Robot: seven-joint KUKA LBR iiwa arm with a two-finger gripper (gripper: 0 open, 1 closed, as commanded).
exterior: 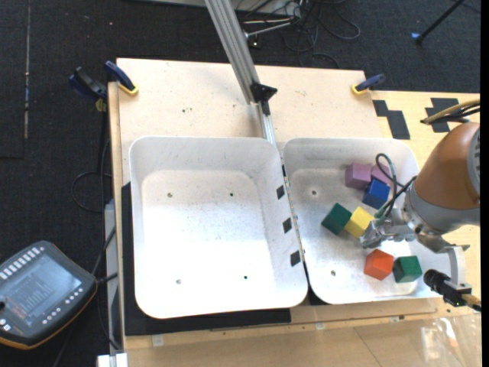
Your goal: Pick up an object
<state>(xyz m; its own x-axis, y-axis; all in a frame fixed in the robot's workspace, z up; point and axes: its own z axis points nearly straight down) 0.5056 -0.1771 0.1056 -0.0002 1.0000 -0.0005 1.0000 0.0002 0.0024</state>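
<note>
Gripper (372,235) low in the right bin (321,163), over the block cluster; whether it has closed on anything cannot be told from this angle. Yellow block (358,221) just beside its tip on the left, green block (335,219) beyond. Orange block (378,264) and dark green block (407,267) just below it. Nothing lifted clear; the pick looks not yet done.

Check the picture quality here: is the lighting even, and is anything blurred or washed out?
Camera view: lighting is bright and even, the white bins nearly washed out; shadows are soft; the blocks, such as the orange block, are sharp; the gripper is slightly soft; the dark floor loses detail.
</note>
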